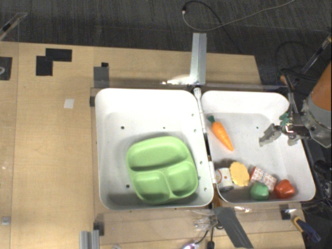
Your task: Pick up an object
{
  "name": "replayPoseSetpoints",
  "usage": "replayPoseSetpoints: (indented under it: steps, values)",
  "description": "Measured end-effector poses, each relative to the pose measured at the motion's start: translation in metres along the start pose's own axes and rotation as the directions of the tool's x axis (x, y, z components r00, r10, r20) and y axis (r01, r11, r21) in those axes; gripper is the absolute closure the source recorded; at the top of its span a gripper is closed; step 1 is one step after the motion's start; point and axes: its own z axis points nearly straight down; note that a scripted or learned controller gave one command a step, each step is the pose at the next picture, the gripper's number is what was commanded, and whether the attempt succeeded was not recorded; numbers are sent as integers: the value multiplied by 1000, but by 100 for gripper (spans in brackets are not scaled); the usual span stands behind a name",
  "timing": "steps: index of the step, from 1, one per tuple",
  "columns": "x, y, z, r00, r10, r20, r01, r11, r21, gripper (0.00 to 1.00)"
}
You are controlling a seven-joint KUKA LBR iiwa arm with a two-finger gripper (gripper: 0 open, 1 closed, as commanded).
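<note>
**Gripper hanging over the right bin, nothing picked yet**

I see my two-finger gripper [279, 133] over the shallow white right bin [244, 105], spread open and empty, presumably staged above a target. To its left lies the orange plastic carrot [222, 135], long axis slanting, green-stalk end toward the bin's far wall, tip toward the near one. Along the near wall bunch a yellow round piece [239, 174], a green ball [259, 191] and a red pepper-like toy [284, 189].

arm [320, 105]: cut off at right edge | small can [224, 177]: label too small to read | gripper [280, 134]: finger gap unclear
</note>
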Motion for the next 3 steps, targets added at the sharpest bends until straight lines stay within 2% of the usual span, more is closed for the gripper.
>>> replayPoseSetpoints:
  steps: [1,2,3]
  values:
    - [45,1,91,998,63,0,-63,998,1,0]
    - [57,42,139,991,132,-1,-132,991,-10,0]
    - [59,45,127,991,131,-3,-131,991,-16,100]
